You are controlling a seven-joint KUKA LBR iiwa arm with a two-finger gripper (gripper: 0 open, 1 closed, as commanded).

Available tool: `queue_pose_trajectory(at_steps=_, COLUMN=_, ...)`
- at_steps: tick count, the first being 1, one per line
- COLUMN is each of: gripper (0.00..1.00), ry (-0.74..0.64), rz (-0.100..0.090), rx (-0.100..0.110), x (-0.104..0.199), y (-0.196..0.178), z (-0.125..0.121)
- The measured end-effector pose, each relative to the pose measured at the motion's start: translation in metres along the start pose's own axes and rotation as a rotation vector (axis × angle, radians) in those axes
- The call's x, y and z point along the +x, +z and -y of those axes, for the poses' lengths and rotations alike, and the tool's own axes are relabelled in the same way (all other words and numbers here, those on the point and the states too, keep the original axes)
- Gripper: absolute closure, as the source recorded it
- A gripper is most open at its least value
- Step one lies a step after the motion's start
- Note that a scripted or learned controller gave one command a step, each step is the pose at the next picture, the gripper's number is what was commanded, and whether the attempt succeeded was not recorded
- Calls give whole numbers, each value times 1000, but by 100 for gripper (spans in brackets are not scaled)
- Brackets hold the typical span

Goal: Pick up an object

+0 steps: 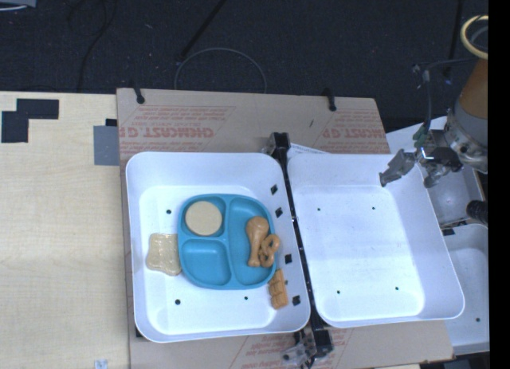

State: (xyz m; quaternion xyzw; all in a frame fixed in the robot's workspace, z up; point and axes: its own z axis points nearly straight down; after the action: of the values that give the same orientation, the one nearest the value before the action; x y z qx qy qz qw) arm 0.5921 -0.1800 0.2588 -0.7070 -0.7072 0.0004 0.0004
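Claw (pixel 414 166) at right of frame, over upper right rim of right bin (pixel 374 312), fingers spread apart, nothing between them. Objects well apart from claw, all in left bin (pixel 151 172) toward lower left: blue divided tray (pixel 209 265) carrying round tan disc (pixel 203 217) and tan pretzel-like piece (pixel 262 241). Pale toast-like slab (pixel 163 253) touching tray's left edge; small brown piece (pixel 277 288) just below tray's right corner.
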Motion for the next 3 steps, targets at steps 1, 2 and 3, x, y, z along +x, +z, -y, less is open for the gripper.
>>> queue_pose_trajectory(at_steps=1, gripper=0, ry=1, rz=-2, rx=7, x=-7, y=57, z=7)
queue_pose_trajectory(at_steps=2, gripper=0, ry=-3, rz=-2, rx=6, x=-1, y=113, z=-2)
queue_pose_trajectory(at_steps=3, gripper=0, ry=0, rz=-2, rx=5, x=1, y=167, z=-1)
